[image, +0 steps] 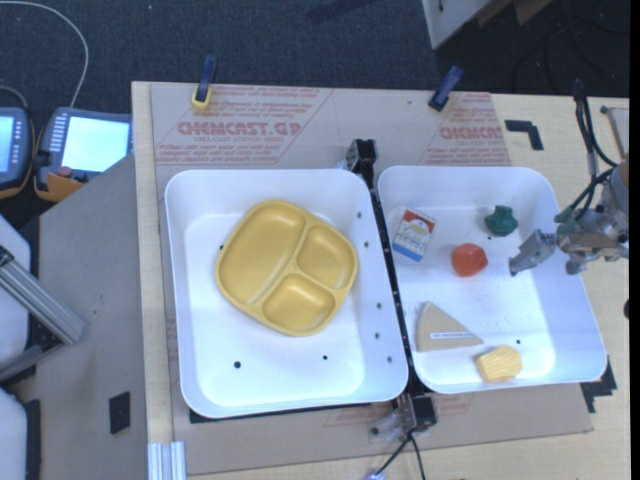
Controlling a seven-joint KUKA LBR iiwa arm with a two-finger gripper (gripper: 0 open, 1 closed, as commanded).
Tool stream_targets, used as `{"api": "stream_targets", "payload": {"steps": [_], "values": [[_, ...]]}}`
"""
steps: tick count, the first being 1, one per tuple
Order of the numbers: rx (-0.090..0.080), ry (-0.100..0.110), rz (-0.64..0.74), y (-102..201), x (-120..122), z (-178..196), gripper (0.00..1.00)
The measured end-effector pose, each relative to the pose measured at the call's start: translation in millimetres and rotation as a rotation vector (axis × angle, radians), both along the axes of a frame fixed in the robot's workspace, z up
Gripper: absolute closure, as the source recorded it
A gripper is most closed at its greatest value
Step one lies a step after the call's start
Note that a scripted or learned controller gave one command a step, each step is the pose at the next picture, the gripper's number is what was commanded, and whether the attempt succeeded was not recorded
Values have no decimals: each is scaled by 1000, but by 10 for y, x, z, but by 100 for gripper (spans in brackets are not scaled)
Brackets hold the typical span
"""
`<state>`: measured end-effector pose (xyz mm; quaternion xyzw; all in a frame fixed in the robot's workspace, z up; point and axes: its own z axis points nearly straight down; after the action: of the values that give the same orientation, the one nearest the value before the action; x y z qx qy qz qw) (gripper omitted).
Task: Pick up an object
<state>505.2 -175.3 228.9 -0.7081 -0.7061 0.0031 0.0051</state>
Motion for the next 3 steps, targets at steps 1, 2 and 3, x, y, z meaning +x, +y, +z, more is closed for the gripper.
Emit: {"api": "stream_targets", "payload": {"steps": [1,2,3], "values": [[-3,-11,3,3,26,56,0],[0,-4,3,52,58,-562,0],[0,-5,3,42,143,-1119,0]]}}
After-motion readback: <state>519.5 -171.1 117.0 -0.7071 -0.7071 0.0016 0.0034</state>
